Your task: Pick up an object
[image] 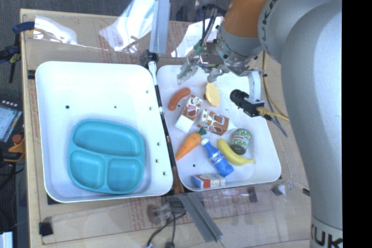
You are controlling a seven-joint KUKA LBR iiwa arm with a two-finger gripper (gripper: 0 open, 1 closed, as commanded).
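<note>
A grey robot arm (302, 67) with an orange band reaches in from the right, its gripper (200, 69) low over the far end of the right bin (267, 168). That bin holds a sausage (178, 98), carrot (188, 146), banana (234, 153), blue bottle (217, 158), small can (240, 139) and cartons. The left bin (87, 81) holds a blue divided tray (107, 155).

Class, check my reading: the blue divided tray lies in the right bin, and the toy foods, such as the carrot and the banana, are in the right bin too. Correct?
One detail is wrong. The camera view shows the blue divided tray in the left bin, not the right. The carrot and banana do lie in the right bin.
</note>
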